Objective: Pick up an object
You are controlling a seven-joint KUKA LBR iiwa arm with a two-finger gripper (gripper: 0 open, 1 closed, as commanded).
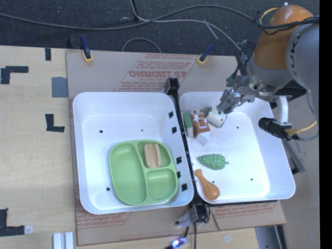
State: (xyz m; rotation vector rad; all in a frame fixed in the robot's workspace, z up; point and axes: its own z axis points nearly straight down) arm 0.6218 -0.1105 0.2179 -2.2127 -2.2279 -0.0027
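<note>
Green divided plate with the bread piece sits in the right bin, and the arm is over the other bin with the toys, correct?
Not quite. The camera view shows the green divided plate, with the bread piece, in the left bin. The gripper is over the right bin with the toys.

The scene is evenly and brightly lit from above. Mild glare is seen on the two shallow white plastic bins [129,105]; shadows are soft, and fine detail is slightly blurred.

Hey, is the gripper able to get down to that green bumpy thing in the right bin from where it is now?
Probably yes. The green bumpy piece lies alone on open bin floor, apart from the orange piece beside it. The gripper hangs over the same right bin, with nothing between them.
</note>
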